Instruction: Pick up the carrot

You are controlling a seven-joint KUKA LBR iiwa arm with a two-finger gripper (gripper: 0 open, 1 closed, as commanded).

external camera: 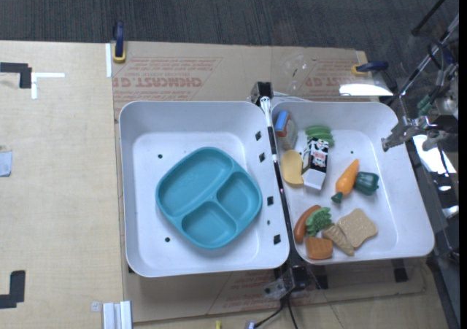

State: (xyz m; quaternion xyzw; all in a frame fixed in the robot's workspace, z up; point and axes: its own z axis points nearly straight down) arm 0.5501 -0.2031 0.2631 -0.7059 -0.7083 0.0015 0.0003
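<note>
A: Orange, tapered, plastic — the toy carrot (346,177) lies in the right-hand shallow white bin (408,247), slanting with its thick end toward one o'clock and its tip toward seven.

B: What's touching it?

A: A dark green toy pepper (365,182) sits against it at three o'clock. The black-and-white cow-print carton (316,162) stands just beside it at nine o'clock, and the pale yellow wedge of toy cheese (292,168) lies beyond that. Slices of tan toy bread (350,230) are at six o'clock, apart from it.

B: And the arm?

A: Grey metal parts sit at the bin's three o'clock rim; I take them for the gripper (398,136), but how the jaws stand I cannot tell.

B: So the risk?

A: I'd judge the pepper the main one: jaws closing across the carrot's thick end could catch it too, or push the carrot sideways into the carton. The round, smooth body may also roll out of a shallow pinch.

B: The other bin?

A: It carries a teal plastic divided plate (209,198), well apart at nine o'clock.
</note>
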